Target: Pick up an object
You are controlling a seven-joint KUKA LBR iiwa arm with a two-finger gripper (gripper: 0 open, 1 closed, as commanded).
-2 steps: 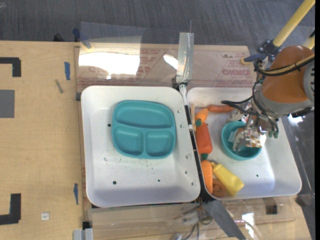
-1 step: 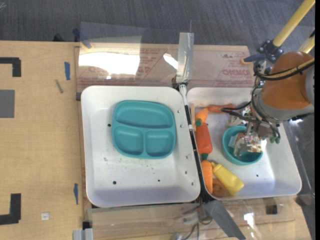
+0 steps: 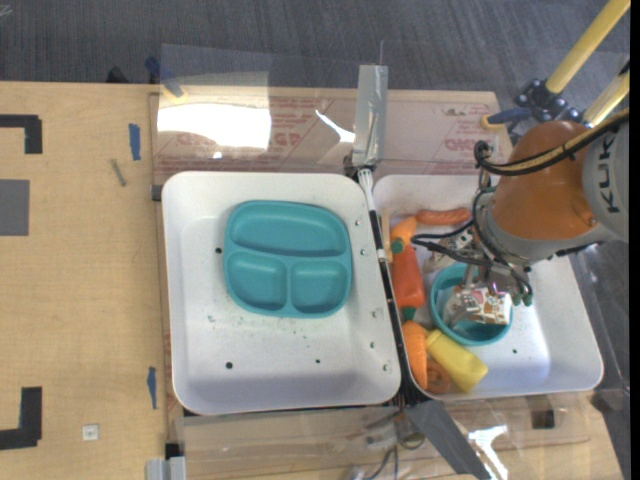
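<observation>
Overhead slanted view of the bench. The left bin [image 3: 190, 268] carries a teal divided plate [image 3: 288, 258] near its centre. The right bin [image 3: 560, 358] holds the clutter: a teal bowl [image 3: 462, 326] at about its middle, a carrot [image 3: 406, 268] lying along the bin's 9 o'clock wall with its long axis running 12 to 6, a sausage-shaped orange piece [image 3: 442, 215] at 12 o'clock, a yellow block [image 3: 457, 359] at the bowl's 6 o'clock, and a further orange piece [image 3: 415, 351] just beside that block at its 9 o'clock.

The arm [image 3: 540, 193] reaches in from 3 o'clock, its orange band sitting above the bowl's 1 o'clock edge, wrist pointing steeply down. The gripper [image 3: 482, 301] hangs inside the bowl's rim, over its upper right part. Whether its jaws are parted or closed cannot be told; cabling and the wrist crowd that spot.

A small pale item appears to lie in the bowl directly under the gripper; its identity is unclear. Judged from this, the bowl or its contents is the likely target, lying straight below, so the coming move turns on vertical travel, not sideways reach.
</observation>
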